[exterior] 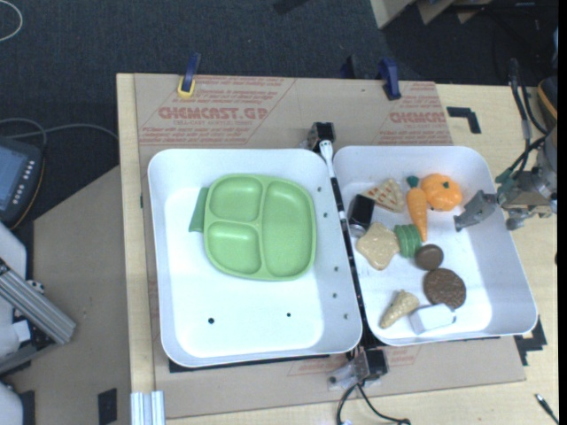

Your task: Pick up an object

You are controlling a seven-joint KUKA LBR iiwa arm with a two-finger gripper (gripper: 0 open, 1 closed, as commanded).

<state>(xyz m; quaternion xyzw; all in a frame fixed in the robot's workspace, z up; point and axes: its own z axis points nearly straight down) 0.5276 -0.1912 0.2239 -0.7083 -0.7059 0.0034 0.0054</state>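
Spanning most of the view, a brown board surface (133, 193) is seen, printed with red lettering and clamped at its far edge by a yellow clip (186, 85) and a blue clip (388, 78). Two shallow white bins are carried on it side by side, and the left bin (177, 308) is taken here as the landmark. Inside the left bin, toward its far half, a green divided plate (261, 227) is laid flat. Touching the left bin along its right-hand wall, the right bin (505, 282) is found, and all the small things are gathered in it. Farthest from the left bin, above the right bin's outer rim, the gripper (474, 212) is seen at the end of the grey arm; whether it is wide or narrow cannot be told, and nothing is seen between its tips. Between the gripper and the left bin, an orange pumpkin-like toy (440, 191) is set beside a carrot (417, 211). Nearer the left bin, a black block (361, 210), a cracker wedge (386, 193) and a tan biscuit (377, 247) are placed. A green ridged piece (407, 239), a small brown ball (430, 257), a brown round cookie (444, 288), a cone (400, 307) and a white block (434, 318) are spread along the right bin's near part.
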